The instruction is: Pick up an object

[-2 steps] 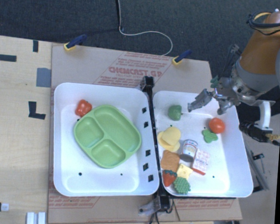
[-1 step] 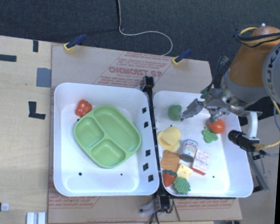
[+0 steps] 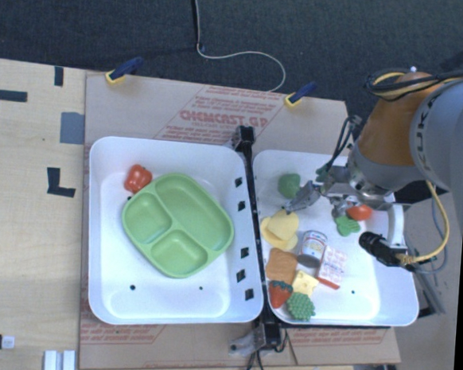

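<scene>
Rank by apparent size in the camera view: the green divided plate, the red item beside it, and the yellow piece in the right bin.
1. green divided plate
2. yellow piece
3. red item

Both white bins (image 3: 102, 210) are seen as smooth, slightly glossy plastic. The green divided plate (image 3: 178, 225) appears as matt plastic. Brown printed cardboard (image 3: 213, 115) is laid beneath the bins. The counter (image 3: 21, 227) is finished in pale, matt wood.
</scene>
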You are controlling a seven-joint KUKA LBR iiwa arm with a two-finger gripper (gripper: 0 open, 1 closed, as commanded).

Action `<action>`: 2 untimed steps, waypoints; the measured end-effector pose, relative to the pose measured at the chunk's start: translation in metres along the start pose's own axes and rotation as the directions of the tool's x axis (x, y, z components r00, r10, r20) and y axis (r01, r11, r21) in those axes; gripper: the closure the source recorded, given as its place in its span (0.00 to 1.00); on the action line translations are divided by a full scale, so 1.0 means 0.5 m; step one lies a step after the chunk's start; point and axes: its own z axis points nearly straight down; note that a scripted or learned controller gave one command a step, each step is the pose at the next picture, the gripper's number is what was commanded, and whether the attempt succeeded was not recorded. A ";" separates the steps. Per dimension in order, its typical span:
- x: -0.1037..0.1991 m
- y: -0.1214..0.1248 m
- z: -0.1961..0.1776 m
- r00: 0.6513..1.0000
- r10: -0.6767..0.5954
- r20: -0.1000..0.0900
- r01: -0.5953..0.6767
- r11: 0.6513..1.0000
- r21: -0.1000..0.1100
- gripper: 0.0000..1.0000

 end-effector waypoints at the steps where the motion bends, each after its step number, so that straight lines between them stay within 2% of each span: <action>1: 0.017 -0.017 0.112 1.000 -0.001 -0.001 0.001 1.000 0.000 0.00; 2: 0.019 -0.018 0.161 1.000 -0.001 0.001 0.001 1.000 -0.005 0.00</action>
